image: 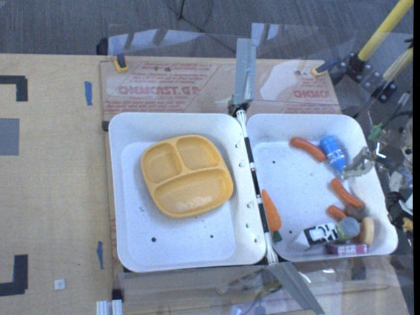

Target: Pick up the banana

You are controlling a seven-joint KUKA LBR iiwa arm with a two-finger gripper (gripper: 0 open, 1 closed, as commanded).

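Banana hard to ID: prob. pale yellow piece, sat in right bin near corner, crowded by carton. Gripper at rim; open/closed couldn't tell. Risk: wrong obj grabbed, clutter blocking approach.

The gripper is thin, silvery-grey metal. Behind it are dark, blurred parts with black cables.

Light was bright and even, apparently from overhead. The two white bins looked slightly washed out, and the yellow divided plate cast only a faint soft shadow. Glare streaked the clear panels along the bench's far edge. Focus was mildly soft throughout, with small objects lacking detail.
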